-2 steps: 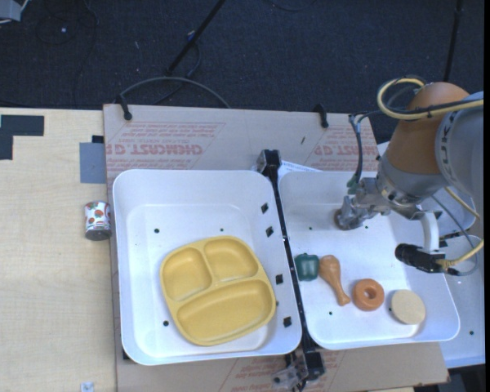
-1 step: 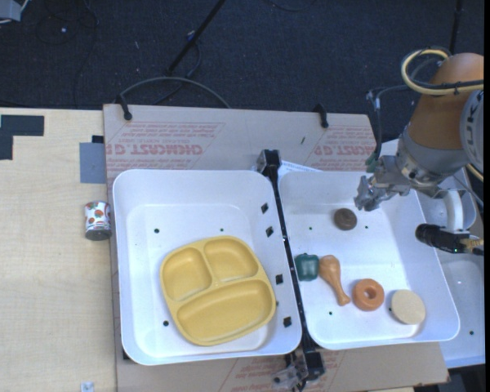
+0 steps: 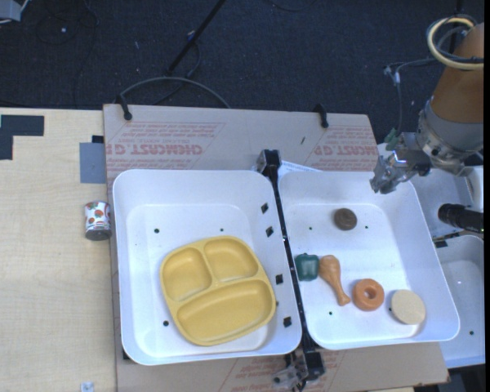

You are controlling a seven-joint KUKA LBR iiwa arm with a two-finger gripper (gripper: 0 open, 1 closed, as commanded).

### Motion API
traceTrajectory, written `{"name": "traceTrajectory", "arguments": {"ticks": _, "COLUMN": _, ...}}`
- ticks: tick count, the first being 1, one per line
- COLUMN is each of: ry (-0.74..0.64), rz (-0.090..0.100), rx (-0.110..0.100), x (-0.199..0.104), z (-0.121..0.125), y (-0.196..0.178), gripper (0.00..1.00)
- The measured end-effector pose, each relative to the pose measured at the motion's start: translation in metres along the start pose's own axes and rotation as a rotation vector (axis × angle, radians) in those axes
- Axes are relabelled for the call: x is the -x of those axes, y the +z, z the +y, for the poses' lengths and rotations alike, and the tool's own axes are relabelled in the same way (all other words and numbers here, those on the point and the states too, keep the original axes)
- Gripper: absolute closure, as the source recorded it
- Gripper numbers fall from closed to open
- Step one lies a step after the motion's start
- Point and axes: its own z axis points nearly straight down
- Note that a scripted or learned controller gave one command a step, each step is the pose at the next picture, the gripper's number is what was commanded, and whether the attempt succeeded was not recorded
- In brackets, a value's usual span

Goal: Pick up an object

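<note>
The right bin (image 3: 408, 219) holds several small items: a brown round cookie (image 3: 345, 218), a green pepper piece (image 3: 307, 266), a tan drumstick (image 3: 336, 278), an orange donut (image 3: 368, 294) and a pale round biscuit (image 3: 407, 306). My gripper (image 3: 385, 178) hangs at the bin's far right corner, above its rim and well apart from every item. It is too small and dark to read its fingers. Nothing shows beneath it.
The left bin (image 3: 147, 194) carries a yellow divided tray (image 3: 218, 289). A small patterned can (image 3: 97, 220) lies on the wooden bench left of the bins. A black divider (image 3: 282, 243) runs between the bins. The arm's orange band (image 3: 461, 80) rises at the upper right.
</note>
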Motion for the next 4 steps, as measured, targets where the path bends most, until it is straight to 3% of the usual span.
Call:
{"name": "traceTrajectory", "arguments": {"ticks": 1, "ry": -0.001, "rz": 0.001, "rx": -0.002, "x": 0.001, "z": 0.001, "y": -0.048, "gripper": 1.0}}
{"name": "traceTrajectory", "arguments": {"ticks": 4, "ry": -0.003, "rz": 0.003, "rx": -0.011, "x": -0.152, "z": -0.041, "y": 0.008, "gripper": 1.0}}
